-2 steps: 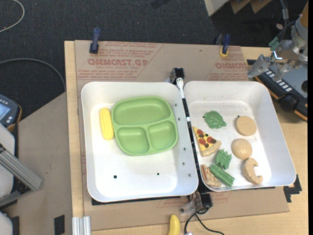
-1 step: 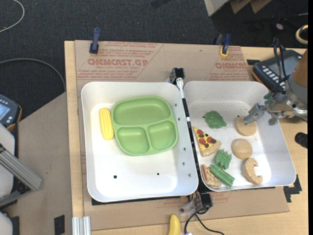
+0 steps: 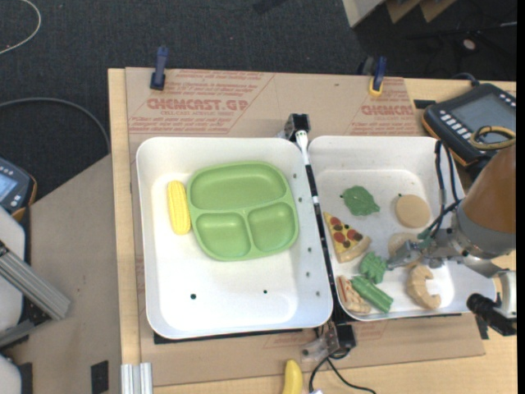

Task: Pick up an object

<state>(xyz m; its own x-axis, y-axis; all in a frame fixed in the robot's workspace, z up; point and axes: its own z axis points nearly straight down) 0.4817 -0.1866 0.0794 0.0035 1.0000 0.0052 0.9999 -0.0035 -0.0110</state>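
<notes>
My gripper (image 3: 415, 253) is low inside the right bin (image 3: 373, 148), toward its right side. It hovers over a tan piece (image 3: 401, 242) that it partly hides. A bitten piece of bread (image 3: 424, 287) lies just in front of it. A small green toy (image 3: 373, 267) lies to its left. A round tan cookie (image 3: 413, 211) sits just behind it. Farther left lie a pizza slice (image 3: 345, 236) and a green leaf (image 3: 359, 200). At the front left corner a sandwich wedge (image 3: 353, 296) carries a green strip (image 3: 375, 296).
The left bin (image 3: 160, 245) holds a green divided plate (image 3: 243, 210) and a yellow corn cob (image 3: 177, 206) beside it. A black rail (image 3: 312, 203) runs between the bins. A black and orange pendant (image 3: 476, 120) rests at the far right.
</notes>
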